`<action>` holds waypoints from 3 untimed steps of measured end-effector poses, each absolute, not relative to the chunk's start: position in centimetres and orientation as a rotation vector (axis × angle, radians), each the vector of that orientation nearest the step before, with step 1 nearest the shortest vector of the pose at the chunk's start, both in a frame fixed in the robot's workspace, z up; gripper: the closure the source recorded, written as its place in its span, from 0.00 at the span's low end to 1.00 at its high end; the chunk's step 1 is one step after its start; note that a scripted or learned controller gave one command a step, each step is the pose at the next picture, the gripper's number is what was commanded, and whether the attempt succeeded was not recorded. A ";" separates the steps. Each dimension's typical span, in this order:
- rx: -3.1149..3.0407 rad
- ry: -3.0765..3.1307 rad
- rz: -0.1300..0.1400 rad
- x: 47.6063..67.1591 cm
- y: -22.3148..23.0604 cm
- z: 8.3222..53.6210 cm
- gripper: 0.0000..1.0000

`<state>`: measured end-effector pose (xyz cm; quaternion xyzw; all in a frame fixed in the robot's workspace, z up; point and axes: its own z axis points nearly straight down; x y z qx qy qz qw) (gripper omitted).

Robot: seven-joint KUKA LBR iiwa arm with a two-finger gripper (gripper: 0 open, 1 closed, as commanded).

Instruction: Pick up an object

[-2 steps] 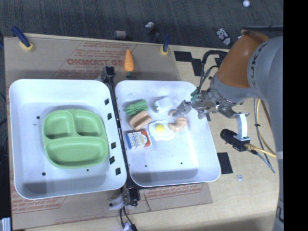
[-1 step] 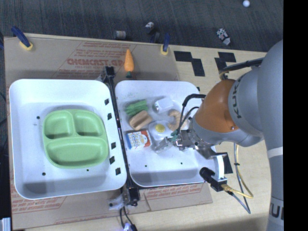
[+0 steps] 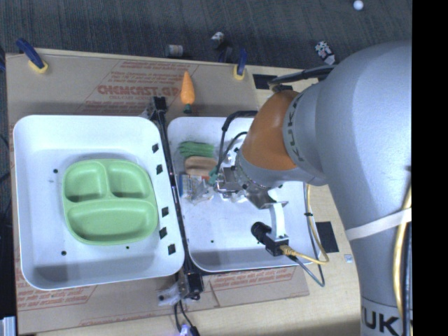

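Arm [image 3: 336,131] comes in from the right, bulky grey body and orange band [image 3: 269,142] covering much of the right bin [image 3: 210,254]. Gripper [image 3: 222,184] sits low at the bin's upper-left area, right beside a small cluster of objects; cannot tell how its tips are set, wrist hardware hides them.

Objects in right bin: green bundle-like item [image 3: 194,148] near the top left, tan oblong item [image 3: 199,164] just below it, touching or nearly so, and a small clear/bluish crinkly item [image 3: 192,186] below that, just beside the gripper (contact unclear). All three sit close to the divider between bins.

Left bin [image 3: 31,187] holds a green divided plate [image 3: 108,201], three compartments, lying flat, well apart from the gripper.

Outside the bins: orange carrot-shaped thing [image 3: 187,88] on the cardboard [image 3: 84,82] above the right bin, blue clamps [image 3: 31,54] at the board's top edge, yellow cable [image 3: 311,257] trailing over the bin's lower right corner.
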<state>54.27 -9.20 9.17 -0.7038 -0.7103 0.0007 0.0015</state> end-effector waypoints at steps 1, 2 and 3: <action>-2.206 -2.232 0.004 54.3 -9.3 10.2 1.00; -2.217 -2.227 -0.001 47.7 -10.9 21.0 1.00; -2.218 -2.227 0.001 47.7 -16.8 19.9 1.00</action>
